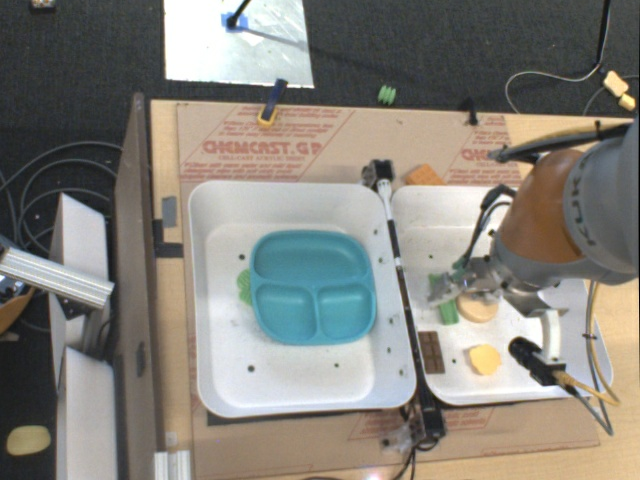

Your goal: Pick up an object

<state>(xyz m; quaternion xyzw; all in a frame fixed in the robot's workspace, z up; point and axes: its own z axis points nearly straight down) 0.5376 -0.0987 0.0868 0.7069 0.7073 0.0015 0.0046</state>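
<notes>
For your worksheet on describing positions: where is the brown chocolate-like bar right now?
In the camera view, the brown bar lies in the right bin, at its lower left by the divider, left of the yellow piece.

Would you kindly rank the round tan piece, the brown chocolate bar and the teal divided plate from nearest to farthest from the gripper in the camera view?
1. Round tan piece, in the right bin, right by the gripper.
2. Brown chocolate bar, lower left of the right bin, near the divider.
3. Teal divided plate, across in the left bin.
</notes>
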